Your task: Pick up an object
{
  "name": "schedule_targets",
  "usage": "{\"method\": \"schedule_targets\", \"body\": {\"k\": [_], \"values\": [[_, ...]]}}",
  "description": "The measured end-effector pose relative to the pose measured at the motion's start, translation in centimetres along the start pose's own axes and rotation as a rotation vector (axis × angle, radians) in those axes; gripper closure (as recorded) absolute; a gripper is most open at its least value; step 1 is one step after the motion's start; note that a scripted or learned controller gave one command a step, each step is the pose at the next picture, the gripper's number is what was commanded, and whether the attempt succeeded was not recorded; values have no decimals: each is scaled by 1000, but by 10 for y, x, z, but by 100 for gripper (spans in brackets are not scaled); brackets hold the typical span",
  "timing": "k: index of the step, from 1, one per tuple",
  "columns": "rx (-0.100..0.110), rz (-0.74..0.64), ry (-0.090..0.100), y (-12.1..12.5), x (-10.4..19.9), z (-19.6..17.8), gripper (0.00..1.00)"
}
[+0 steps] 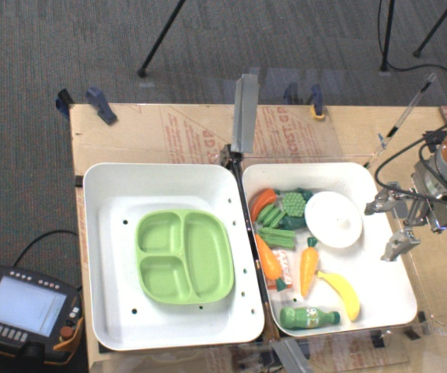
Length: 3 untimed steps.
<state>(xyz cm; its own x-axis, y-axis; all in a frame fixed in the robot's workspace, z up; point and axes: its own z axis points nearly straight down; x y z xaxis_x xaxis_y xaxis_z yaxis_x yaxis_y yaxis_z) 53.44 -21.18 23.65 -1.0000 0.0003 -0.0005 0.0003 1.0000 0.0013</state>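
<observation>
None of the task looks done. The gripper (400,225) hovers at the right bin's (378,305) right edge, fingers spread, grasping nothing. The banana (342,292), carrot (309,265) and green bottle (309,316) lie near that bin's front, unlifted.

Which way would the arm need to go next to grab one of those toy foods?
Probably leftward and down: the gripper sits at the right bin's right edge, apart from everything. The banana and carrot lie nearest, to its lower left, so I'd swing toward the banana first.
</observation>
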Motion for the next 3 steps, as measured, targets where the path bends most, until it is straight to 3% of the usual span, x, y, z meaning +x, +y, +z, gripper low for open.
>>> {"method": "schedule_targets", "body": {"k": [1, 2, 3], "values": [[-5, -73, 12, 34, 31, 142, 0], [12, 78, -18, 94, 32, 145, 0], [4, 222, -18, 128, 39, 146, 0]]}}
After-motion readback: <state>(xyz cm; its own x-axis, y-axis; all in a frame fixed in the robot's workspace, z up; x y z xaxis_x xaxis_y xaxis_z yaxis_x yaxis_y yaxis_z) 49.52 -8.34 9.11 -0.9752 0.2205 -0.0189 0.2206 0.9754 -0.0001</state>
